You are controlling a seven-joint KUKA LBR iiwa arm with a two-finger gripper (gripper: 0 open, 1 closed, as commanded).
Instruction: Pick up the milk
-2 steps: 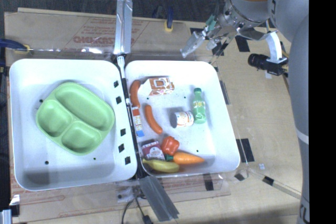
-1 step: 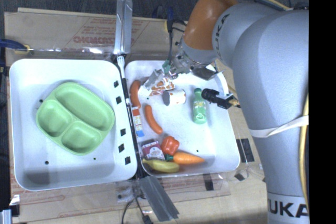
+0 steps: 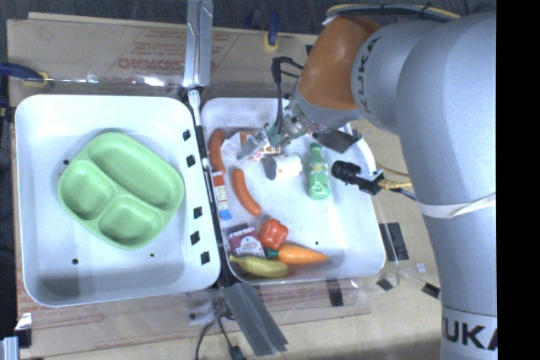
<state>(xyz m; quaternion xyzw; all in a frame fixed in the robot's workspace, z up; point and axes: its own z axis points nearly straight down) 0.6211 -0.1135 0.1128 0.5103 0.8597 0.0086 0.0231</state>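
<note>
My gripper [image 3: 272,149] sits directly over the small white milk carton [image 3: 268,151]; I cannot tell its grasp state.

A green plate [image 3: 121,189] with three sections lay in the left white bin [image 3: 42,265]. In the right bin [image 3: 359,261] there were toy foods. A green bottle [image 3: 317,174] lay near the right side. Two sausages lay by the left wall, one [image 3: 217,149] above the other [image 3: 245,192]. Near the front, a red pepper [image 3: 272,233] sat beside a carrot [image 3: 301,255], a banana [image 3: 261,267] and a small red packet [image 3: 245,243].
</note>
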